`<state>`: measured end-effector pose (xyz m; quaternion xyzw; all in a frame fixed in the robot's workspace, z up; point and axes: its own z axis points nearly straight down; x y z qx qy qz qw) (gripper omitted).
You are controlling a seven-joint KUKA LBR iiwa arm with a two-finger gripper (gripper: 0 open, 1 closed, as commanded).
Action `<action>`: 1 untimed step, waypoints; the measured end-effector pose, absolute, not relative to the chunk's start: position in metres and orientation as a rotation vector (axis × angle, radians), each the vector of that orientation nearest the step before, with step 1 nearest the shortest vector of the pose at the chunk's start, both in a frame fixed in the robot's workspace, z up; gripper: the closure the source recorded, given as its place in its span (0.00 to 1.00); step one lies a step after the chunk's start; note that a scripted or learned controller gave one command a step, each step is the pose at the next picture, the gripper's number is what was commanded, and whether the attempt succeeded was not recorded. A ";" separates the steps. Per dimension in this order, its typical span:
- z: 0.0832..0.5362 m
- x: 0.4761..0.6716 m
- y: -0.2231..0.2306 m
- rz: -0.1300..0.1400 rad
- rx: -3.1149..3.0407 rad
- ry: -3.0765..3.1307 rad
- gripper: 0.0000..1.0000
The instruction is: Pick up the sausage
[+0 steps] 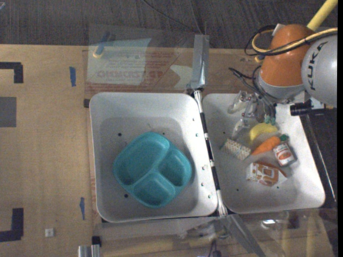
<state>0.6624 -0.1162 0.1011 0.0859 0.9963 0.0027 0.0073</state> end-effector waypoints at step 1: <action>0.101 0.662 -0.116 0.008 0.269 3.115 0.00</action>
